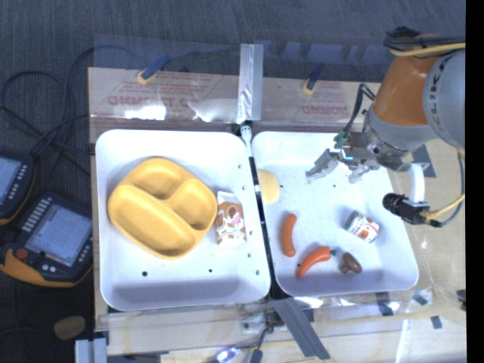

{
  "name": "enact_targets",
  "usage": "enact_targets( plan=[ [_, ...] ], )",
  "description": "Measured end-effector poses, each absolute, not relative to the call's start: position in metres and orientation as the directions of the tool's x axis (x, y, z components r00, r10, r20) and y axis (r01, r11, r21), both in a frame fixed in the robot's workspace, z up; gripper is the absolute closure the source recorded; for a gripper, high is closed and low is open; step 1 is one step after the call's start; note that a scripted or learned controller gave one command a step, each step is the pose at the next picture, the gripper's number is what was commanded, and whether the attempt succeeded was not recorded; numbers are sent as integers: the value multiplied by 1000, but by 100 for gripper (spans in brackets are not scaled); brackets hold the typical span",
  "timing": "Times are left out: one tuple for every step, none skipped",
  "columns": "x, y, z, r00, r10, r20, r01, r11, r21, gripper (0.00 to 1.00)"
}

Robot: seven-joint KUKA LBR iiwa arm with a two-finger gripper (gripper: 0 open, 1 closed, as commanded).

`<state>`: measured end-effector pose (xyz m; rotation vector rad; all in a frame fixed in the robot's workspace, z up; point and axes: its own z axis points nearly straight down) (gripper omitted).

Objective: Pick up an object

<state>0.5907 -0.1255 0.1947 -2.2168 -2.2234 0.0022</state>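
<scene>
White bins (113,278): 2. Gripper (340,166) open, w/o object.

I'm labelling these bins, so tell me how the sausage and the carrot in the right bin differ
The sausage is plain orange-red with rounded ends and lies nearly straight up and down the view. The carrot is brighter orange, tapers, has a dark green tip at its upper right end, and lies slanted. The sausage sits nearer the left wall of the right bin. Both are small, elongated and lie apart from the gripper.
</scene>
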Motion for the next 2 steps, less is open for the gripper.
enact_targets(
  plan=[
    [540,-136,89,0,1000,-1,1000,0,9,0],
    [488,-105,90,2,1000,-4,1000,-2,14,0]
  ],
)
